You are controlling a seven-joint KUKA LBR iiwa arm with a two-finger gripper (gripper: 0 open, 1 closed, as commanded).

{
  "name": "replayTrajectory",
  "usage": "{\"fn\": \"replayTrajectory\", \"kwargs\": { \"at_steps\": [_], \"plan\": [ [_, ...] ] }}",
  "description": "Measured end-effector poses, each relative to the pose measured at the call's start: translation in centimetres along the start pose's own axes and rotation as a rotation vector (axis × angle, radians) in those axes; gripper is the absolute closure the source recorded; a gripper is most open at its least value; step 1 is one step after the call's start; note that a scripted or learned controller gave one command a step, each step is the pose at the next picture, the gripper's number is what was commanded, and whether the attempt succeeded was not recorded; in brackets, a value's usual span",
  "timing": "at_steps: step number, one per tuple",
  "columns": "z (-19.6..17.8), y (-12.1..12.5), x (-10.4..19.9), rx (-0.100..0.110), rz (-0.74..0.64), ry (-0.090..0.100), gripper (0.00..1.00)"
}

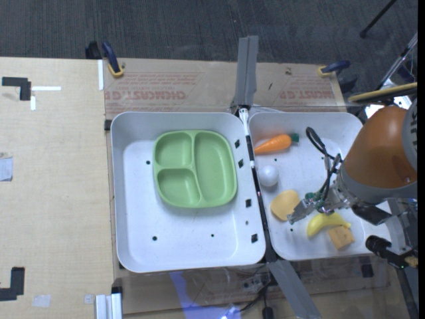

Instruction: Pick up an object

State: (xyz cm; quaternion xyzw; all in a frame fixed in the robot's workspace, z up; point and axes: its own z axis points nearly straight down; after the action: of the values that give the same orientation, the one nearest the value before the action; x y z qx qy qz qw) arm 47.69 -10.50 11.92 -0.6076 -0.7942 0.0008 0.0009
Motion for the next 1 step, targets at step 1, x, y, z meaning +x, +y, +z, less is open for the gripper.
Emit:
{"fn": "replayTrajectory", "kwargs": {
  "at_steps": [1],
  "plan": [
    [2.82,-0.01,-0.1,0.0,-0.126,0.001,0.0]
  ]
}}
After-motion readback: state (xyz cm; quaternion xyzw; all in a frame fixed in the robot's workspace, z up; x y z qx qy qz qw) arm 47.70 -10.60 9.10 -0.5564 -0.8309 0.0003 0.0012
